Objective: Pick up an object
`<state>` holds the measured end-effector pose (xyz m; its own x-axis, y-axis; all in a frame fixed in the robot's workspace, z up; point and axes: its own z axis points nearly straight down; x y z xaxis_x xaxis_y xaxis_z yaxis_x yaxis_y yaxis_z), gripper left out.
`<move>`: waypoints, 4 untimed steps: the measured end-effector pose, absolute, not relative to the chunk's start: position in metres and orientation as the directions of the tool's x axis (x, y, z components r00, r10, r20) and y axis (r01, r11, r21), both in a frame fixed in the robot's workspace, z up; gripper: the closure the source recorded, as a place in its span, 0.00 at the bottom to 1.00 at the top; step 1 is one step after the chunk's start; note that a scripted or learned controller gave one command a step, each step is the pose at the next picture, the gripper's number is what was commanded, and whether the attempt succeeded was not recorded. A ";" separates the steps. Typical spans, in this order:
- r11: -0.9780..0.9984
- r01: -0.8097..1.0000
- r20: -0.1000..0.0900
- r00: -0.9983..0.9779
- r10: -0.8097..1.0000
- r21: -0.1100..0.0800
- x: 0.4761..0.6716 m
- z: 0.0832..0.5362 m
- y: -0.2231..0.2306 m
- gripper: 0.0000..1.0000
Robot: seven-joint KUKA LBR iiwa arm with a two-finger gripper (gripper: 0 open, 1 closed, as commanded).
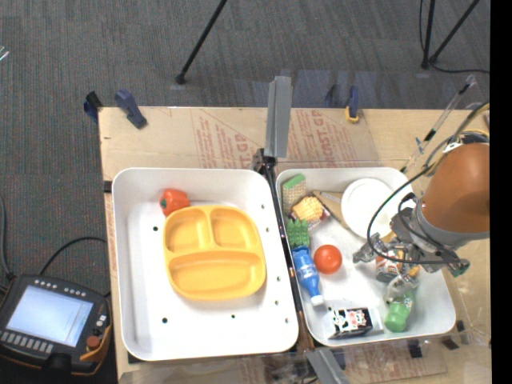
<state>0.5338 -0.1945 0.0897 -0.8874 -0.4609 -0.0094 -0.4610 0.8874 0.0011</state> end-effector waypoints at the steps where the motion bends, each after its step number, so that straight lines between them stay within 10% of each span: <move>1: 0.872 -0.490 -0.005 -0.872 -0.490 0.001 0.536 0.088 -0.192 0.00; 2: 0.804 -0.595 -0.004 -0.804 -0.595 0.001 0.550 0.088 -0.185 0.00; 3: 0.806 -0.592 -0.007 -0.806 -0.592 0.001 0.551 0.098 -0.183 1.00; 4: 0.674 -0.739 -0.002 -0.674 -0.739 0.005 0.504 0.088 -0.134 1.00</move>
